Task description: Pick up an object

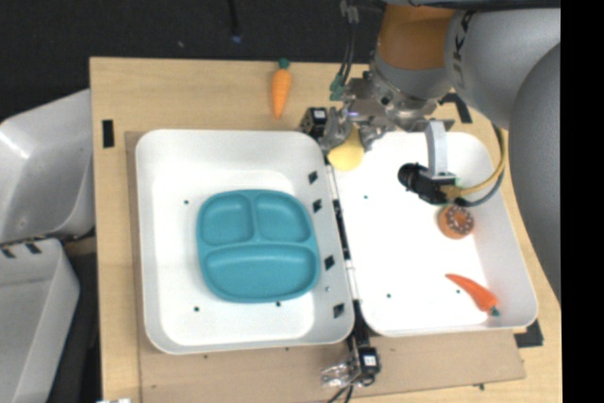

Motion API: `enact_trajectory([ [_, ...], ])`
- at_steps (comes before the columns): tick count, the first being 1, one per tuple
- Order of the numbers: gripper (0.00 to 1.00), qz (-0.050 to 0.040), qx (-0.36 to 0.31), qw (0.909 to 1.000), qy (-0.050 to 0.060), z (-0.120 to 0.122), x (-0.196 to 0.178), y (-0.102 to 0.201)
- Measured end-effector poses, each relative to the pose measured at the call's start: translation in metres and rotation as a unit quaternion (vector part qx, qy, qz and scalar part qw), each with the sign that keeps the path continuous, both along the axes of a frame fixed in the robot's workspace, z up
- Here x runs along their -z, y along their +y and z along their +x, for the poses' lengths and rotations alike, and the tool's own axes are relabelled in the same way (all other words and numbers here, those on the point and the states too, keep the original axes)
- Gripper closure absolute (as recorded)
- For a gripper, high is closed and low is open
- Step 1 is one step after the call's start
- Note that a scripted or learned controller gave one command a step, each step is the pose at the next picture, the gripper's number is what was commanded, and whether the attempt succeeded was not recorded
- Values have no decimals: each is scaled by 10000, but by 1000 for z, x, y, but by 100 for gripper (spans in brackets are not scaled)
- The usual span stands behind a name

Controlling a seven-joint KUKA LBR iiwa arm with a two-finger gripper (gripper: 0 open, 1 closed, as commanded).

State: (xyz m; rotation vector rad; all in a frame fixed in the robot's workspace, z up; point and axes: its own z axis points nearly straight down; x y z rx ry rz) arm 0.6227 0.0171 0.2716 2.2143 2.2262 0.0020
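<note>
A teal divided plate (257, 243) fills the middle of the left bin (160, 316), leaving bare floor around its edges. The right bin (396, 297) is open across its centre; a round brown object (456, 222) and a red pepper (472, 292) sit along its right side. A yellow object (346, 156) blocks its top-left corner, under the arm (429, 5).

A: Arm (514, 52) look?
B: Grey shell, rounded orange band (436, 0) above wrist. Yellow + black cables loop over the band; grey metal wrist block w/ small fittings below.
</note>
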Motion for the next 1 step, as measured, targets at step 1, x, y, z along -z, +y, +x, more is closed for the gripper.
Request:
enact_trajectory([
  [1,100,0,1,10000,1,8,12,40],
])
